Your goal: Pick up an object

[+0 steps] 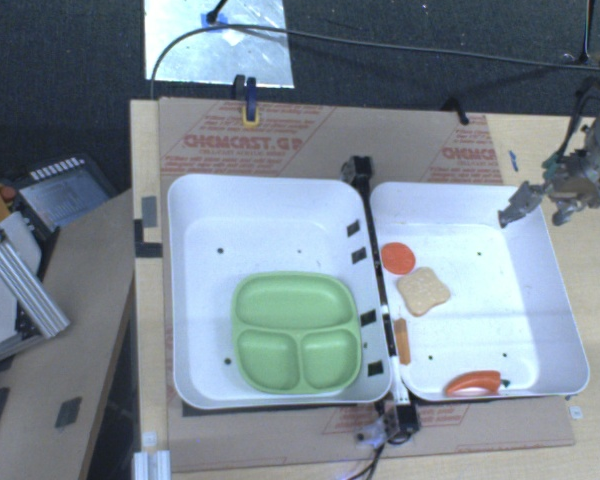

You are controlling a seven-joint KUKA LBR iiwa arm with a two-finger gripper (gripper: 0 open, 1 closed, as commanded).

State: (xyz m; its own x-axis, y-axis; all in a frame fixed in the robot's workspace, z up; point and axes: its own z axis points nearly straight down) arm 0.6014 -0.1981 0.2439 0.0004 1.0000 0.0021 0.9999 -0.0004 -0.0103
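Right, I see my gripper (540, 200) over the right bin's (540, 298) far right corner; whether it's clenched, I cannot tell. Bread slice (422, 291), tomato slice (397, 259), sausage (402, 340) and orange piece (473, 382) lie well apart from it. Cardboard (280, 138) covers the bench. Left bin (210, 268) holds a green divided plate (296, 330).

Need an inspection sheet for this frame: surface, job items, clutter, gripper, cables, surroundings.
Surface: two shallow white bins, left bin, right bin, on a cardboard-covered bench.
Job's things: right bin holds round orange-red disc, tan toast-shaped piece, slim orange stick, red-orange curved piece.
Clutter: green three-compartment plate in left bin.
Gripper: two-finger gripper above right bin's far right corner, holding nothing.
Cables: black cable across dark floor.
Surroundings: shiny metal sheet.
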